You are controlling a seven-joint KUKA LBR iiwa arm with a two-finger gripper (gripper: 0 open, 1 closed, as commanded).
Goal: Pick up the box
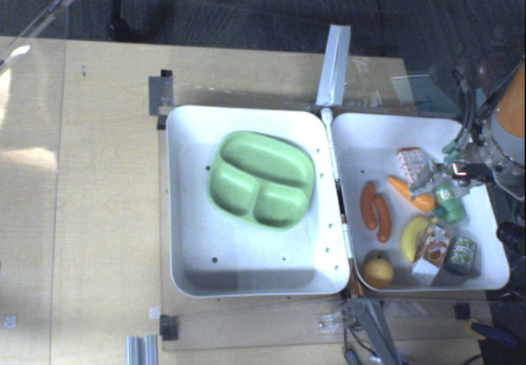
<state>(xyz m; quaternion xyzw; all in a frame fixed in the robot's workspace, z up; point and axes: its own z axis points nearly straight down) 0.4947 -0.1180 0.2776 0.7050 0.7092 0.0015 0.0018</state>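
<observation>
left bin: white, shallow; holds one green divided tray, three compartments, lying at a slight slant near the middle, nothing visible in it.
right bin: white, shallow, just beside the left bin; crowded with small items.
box: small carton, white with red print, upper middle of the right bin, lying flat, just beside the carrot.
carrot: orange, slanted, below the box.
sausages: two red-orange links side by side, left part of the right bin.
banana: yellow, lower middle, touching a second carton.
second carton: white with colour print, lower right, tilted.
dark can: lower right corner, beside the second carton.
green bottle: near the tool, right of the carrot.
round fruit: yellow-brown, bottom left corner of the right bin.
tool: over the right bin, right of the box, above the green bottle; opening cannot be told, blurred and cluttered.
bench: light wood, carries both bins.
</observation>
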